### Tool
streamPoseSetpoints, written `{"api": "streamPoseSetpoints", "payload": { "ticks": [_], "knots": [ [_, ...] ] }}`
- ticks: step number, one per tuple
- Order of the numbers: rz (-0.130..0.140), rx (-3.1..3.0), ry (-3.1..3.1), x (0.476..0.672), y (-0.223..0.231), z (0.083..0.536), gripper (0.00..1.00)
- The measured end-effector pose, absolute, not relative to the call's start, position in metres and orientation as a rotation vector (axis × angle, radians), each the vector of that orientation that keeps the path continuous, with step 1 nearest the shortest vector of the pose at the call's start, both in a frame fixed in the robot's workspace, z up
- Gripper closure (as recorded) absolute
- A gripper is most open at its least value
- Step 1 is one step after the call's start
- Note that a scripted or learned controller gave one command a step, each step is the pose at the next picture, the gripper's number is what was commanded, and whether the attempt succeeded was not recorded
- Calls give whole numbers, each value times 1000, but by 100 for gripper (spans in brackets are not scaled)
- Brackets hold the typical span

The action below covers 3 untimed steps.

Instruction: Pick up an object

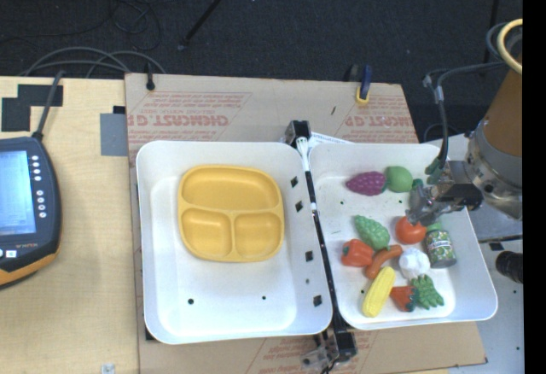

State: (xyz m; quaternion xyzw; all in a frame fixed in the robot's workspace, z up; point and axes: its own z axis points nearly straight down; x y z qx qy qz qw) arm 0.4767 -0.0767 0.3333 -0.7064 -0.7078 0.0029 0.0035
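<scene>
The gripper (421,214) is seen at the right of the frame, just above a tomato (410,231). Whether its fingers are spread cannot be told.

Even, bright overhead light falls on the bench, and the white bins (153,193) come close to overexposed. Shadows are soft and short. The dark floor (256,5) behind stays dim. The whole picture is slightly soft and grainy.
</scene>
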Motion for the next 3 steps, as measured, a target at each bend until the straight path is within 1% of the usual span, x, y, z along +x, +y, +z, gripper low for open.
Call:
{"api": "streamPoseSetpoints", "payload": {
  "ticks": [1, 2, 3],
  "knots": [
    [15, -2207, -2217, 474, -13, 229, 100],
    [-5, -2211, -2231, 500, 67, 301, 100],
    [-10, -2226, -2226, 494, 46, 430, 100]
  ]
}}
